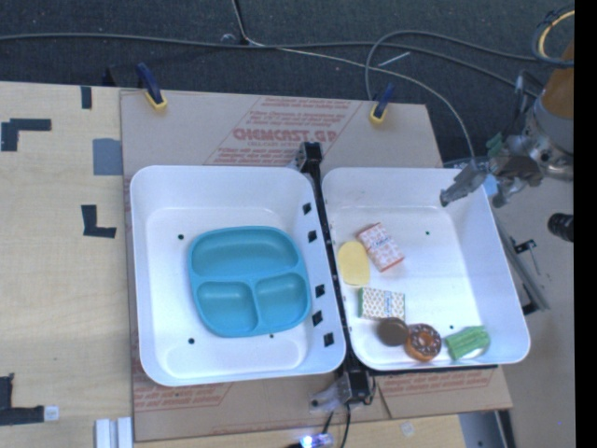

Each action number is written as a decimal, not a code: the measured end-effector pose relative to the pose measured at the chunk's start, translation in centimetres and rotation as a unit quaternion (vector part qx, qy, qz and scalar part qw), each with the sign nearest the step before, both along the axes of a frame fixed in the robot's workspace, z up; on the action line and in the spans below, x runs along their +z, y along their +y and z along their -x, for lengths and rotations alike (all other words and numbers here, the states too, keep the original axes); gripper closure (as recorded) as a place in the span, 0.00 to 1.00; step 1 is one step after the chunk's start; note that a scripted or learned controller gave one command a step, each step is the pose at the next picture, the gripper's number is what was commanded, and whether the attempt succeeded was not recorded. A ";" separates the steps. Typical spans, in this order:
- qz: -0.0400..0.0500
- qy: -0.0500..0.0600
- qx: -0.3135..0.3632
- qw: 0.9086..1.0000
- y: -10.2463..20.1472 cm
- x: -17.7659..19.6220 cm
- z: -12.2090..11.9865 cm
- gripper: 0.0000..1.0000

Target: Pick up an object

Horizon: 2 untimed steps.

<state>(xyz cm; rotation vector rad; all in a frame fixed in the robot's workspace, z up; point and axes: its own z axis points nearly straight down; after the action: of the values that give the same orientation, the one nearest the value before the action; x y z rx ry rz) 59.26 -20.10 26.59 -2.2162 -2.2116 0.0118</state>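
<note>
Camera view: hand spread wide, holding nothing, over right bin's far corner.

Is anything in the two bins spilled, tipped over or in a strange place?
Nothing stands out. The blue divided tray lies flat in the left bin; the small food items, such as the donut, lie loose in the right bin.

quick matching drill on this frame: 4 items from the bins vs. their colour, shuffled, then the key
Items:
1. divided tray in the left bin
2. donut
3. round flat piece by the divider
4. object in the right bin's near right corner

Colours:
A. green
B. yellow
C. blue
D. brown with sprinkles

Pairs: 1-C, 2-D, 3-B, 4-A
</note>
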 end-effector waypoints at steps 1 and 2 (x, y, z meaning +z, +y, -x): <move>0.001 -0.006 0.002 1.000 0.1 0.7 -0.2 0.00; 0.001 -0.004 0.002 1.000 -0.2 -3.7 0.0 0.00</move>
<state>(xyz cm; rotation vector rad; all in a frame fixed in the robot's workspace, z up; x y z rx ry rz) 59.30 -20.34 22.90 -2.2176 -2.2205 0.0062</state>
